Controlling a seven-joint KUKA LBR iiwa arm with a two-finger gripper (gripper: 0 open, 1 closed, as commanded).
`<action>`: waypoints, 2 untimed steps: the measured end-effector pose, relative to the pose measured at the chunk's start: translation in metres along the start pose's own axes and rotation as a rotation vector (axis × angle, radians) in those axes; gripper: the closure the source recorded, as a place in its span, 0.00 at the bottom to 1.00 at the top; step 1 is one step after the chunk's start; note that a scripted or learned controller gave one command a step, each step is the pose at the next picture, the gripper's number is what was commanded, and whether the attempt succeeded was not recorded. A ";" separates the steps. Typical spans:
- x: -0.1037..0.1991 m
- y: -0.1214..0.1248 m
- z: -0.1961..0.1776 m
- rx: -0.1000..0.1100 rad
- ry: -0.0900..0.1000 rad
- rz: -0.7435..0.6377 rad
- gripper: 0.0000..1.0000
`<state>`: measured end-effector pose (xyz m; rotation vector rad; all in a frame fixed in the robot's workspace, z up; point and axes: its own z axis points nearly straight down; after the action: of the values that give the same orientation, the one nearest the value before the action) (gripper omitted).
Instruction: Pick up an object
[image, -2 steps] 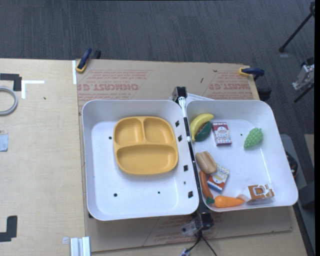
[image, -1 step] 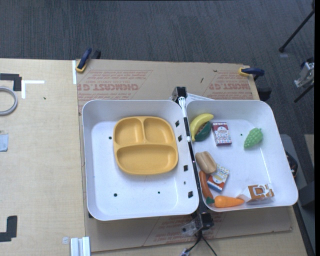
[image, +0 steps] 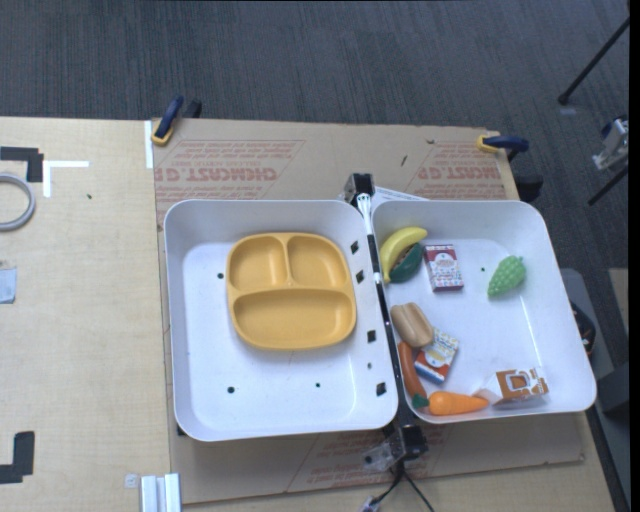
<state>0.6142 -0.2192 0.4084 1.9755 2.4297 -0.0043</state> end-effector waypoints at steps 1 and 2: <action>0.000 0.001 -0.010 -0.001 -0.002 -0.002 1.00; 0.000 0.002 -0.019 -0.003 -0.004 -0.004 1.00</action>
<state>0.6158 -0.2191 0.4276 1.9677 2.4296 -0.0045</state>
